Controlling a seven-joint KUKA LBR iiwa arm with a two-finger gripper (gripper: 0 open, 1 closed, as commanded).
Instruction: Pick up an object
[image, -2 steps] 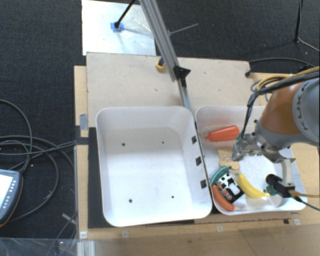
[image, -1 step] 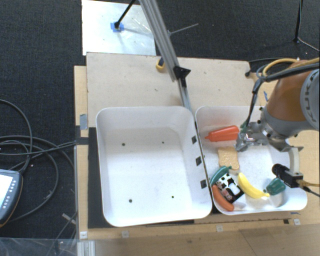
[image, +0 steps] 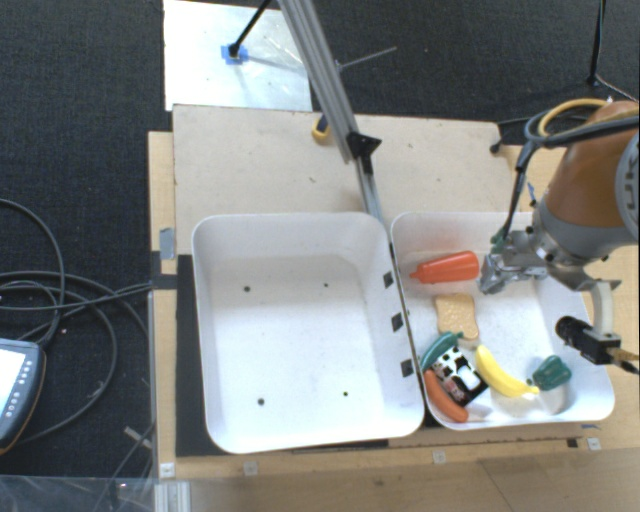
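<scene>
**Gripper over right bin, nothing seen held**

My gripper (image: 503, 270) hangs over the right bin (image: 600, 400); finger opening: cannot tell. Orange bottle (image: 447, 267) lies just beside it, toward the left bin (image: 290, 235), long axis running left-right, narrow end pointing left.

Cables (image: 60, 300) (black) beside a tablet (image: 15, 385)

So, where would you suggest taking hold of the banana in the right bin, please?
Probably across the middle of the banana, coming from straight above: it lies flat and curved, its midsection shows bare, while other toys crowd both ends.
</scene>
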